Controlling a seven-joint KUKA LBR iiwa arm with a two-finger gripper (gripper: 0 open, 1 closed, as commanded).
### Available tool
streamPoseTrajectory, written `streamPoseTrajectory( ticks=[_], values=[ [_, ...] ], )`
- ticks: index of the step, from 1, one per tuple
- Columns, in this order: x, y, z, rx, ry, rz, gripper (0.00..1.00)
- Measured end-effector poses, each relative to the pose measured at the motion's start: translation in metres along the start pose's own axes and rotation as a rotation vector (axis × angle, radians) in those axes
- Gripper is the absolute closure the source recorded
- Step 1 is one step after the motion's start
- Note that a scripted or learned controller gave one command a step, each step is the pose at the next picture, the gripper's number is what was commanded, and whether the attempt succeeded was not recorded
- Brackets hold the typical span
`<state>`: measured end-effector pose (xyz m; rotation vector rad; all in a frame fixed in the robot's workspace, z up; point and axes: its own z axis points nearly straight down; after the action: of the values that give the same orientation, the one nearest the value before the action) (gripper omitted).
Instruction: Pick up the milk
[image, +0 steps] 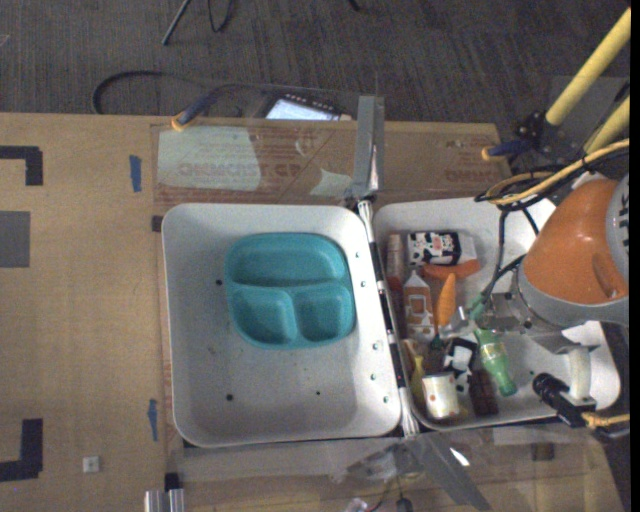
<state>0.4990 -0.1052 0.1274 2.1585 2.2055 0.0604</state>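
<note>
Toward twelve o'clock in the right white bin (600, 385) lay the small black-and-white cow-patterned milk carton (434, 246), its long axis running three to nine o'clock; its print was too small to read. Just at six o'clock of it sat an orange carrot-shaped toy (446, 297), while a green plastic bottle (495, 362) lay farther down. Faint lettering on the clear sheet (215, 160) was illegible. Open floor surrounded the teal divided tray (290, 288) in the left white bin (190, 330). Whether the gripper (484, 308) was open or closed could not be told.
</note>
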Motion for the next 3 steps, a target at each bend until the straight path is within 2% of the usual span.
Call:
streamPoseTrajectory(
  ticks=[1,2,3],
  values=[
    [0.040,-0.013,-0.060,0.054,0.025,-0.509,1.00],
    [0.094,0.002,-0.070,0.046,0.041,-1.071,1.00],
    [0.160,0.026,-0.081,0.047,0.047,-1.153,1.00]
  ],
)
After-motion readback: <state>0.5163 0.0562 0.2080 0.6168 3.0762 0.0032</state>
